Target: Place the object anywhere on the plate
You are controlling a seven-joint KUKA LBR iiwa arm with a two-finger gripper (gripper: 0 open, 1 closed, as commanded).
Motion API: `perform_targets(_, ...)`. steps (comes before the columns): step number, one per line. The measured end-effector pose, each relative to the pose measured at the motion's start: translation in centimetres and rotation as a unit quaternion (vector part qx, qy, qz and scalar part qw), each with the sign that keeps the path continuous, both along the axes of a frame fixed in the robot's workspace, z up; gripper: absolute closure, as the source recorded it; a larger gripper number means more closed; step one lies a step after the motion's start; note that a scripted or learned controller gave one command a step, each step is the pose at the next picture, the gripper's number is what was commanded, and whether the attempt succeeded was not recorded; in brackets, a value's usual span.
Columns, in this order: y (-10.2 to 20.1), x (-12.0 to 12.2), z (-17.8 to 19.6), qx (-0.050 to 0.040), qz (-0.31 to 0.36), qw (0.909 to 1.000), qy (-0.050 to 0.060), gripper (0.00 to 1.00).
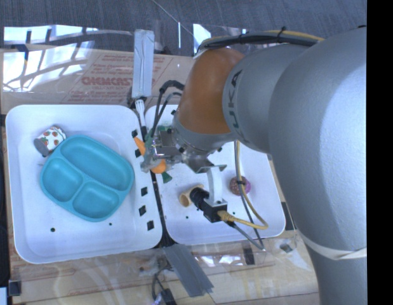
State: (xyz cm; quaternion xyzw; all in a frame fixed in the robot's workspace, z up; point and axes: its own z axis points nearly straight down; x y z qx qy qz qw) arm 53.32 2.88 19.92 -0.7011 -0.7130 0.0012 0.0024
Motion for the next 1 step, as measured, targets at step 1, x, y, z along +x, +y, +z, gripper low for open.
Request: perform_targets(1,-0.36,0.01,-0.01,-0.0011,-0.003,1.0000,0.000,0.00)
